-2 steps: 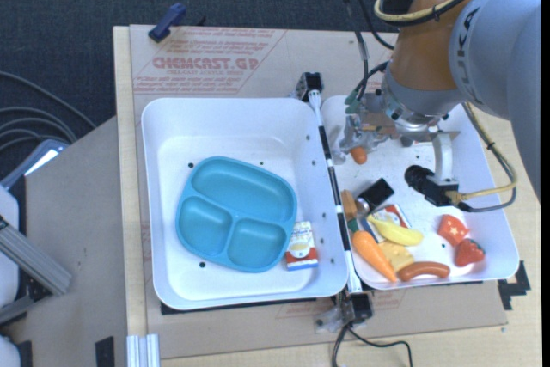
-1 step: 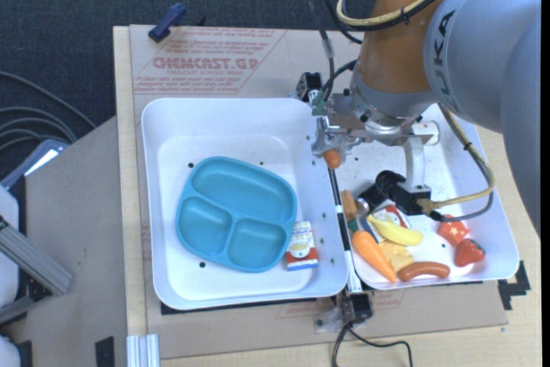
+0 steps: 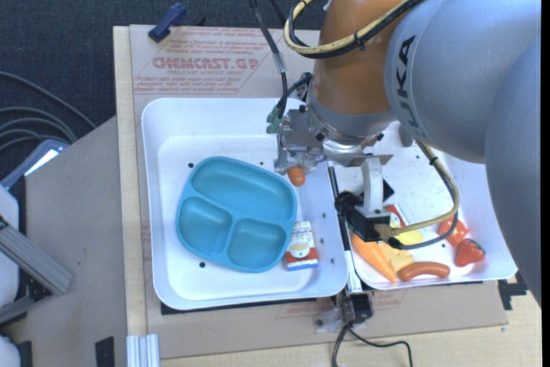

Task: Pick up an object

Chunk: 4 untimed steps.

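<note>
Camera view: the gripper [image 3: 296, 170] hangs over the left bin [image 3: 163, 133], at the far right corner of the blue divided plate [image 3: 236, 212], with a small orange object [image 3: 296, 178] at its tip — whether the fingers are released or clenched on it cannot be told. A small carton [image 3: 301, 242] lies just right of the plate's near edge. The right bin [image 3: 481, 271] holds a carrot [image 3: 375, 258], a sausage [image 3: 421, 272] and a red piece [image 3: 469, 252] — all near its front wall.
</note>
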Each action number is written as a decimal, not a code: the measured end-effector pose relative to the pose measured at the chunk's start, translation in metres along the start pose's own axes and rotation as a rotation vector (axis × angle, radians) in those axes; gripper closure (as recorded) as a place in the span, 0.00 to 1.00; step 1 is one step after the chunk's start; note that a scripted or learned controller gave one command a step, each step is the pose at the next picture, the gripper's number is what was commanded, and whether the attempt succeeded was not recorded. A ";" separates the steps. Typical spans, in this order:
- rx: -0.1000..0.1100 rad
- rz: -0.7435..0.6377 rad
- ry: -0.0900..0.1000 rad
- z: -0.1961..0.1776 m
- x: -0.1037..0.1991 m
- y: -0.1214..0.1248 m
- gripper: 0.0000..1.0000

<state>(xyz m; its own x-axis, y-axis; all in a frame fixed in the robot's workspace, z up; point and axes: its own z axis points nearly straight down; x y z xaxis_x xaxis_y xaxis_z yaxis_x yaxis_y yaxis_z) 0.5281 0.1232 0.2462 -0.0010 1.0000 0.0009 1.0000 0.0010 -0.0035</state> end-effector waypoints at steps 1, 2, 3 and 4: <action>0.001 0.000 -0.001 -0.010 0.061 -0.050 1.00; -0.005 0.002 -0.002 -0.084 -0.008 0.046 1.00; 0.000 0.000 -0.001 -0.026 0.016 0.006 1.00; 0.001 0.002 -0.001 -0.028 -0.027 -0.049 1.00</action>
<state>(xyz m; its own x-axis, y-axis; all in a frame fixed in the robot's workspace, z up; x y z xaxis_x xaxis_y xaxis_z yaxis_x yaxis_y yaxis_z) 0.4788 0.0958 0.2746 0.0007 1.0000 -0.0003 1.0000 -0.0007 -0.0041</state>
